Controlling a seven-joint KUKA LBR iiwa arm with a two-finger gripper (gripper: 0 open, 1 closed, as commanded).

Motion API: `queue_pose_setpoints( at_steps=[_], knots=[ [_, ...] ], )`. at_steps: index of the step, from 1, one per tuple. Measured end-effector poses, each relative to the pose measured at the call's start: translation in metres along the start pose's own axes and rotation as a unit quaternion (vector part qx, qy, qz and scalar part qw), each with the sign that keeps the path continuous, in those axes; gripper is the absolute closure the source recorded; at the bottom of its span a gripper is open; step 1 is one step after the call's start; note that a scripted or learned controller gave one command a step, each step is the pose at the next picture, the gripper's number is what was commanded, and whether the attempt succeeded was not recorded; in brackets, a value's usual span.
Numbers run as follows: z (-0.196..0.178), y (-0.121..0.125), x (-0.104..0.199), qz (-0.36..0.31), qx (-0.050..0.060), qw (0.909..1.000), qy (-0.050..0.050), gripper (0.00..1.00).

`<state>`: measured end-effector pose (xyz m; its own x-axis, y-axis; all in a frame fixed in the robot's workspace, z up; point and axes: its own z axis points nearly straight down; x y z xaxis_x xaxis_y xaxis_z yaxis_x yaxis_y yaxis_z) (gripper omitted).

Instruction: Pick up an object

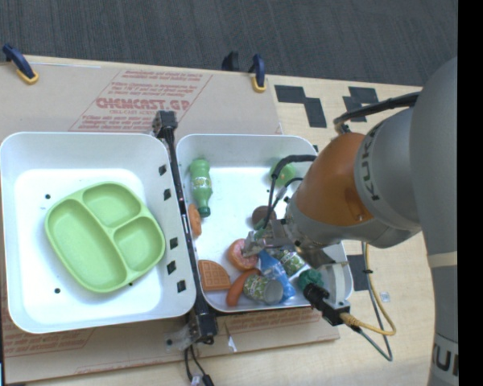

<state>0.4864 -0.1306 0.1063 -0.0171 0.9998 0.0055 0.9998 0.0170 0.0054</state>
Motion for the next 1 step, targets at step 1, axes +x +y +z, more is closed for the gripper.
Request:
queue_pose_setpoints(
  at_steps=[1],
  knots=[
    [-0.1042,-0.0089,-0.0323,0.006,0.002,1.0000,-0.003,1.00]
  ],
)
